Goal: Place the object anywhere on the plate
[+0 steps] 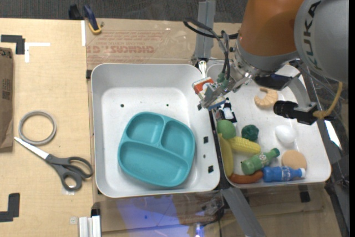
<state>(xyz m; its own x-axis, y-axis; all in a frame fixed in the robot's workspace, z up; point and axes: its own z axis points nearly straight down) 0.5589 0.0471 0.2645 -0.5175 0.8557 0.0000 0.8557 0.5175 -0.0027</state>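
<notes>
A teal plate with three compartments lies in the left white bin. My gripper hangs over the rim between the two bins, at the upper left corner of the right bin, above a green toy. The wrist and cables hide its tips. Toy foods lie in the right bin: a corn cob, a banana, a green bottle, a blue bottle, a red sausage, a white egg, a croissant.
Outside the bins, on the wooden bench to the left, lie scissors and a roll of tape. A dark green broccoli piece and an orange-tan ball also sit in the right bin.
</notes>
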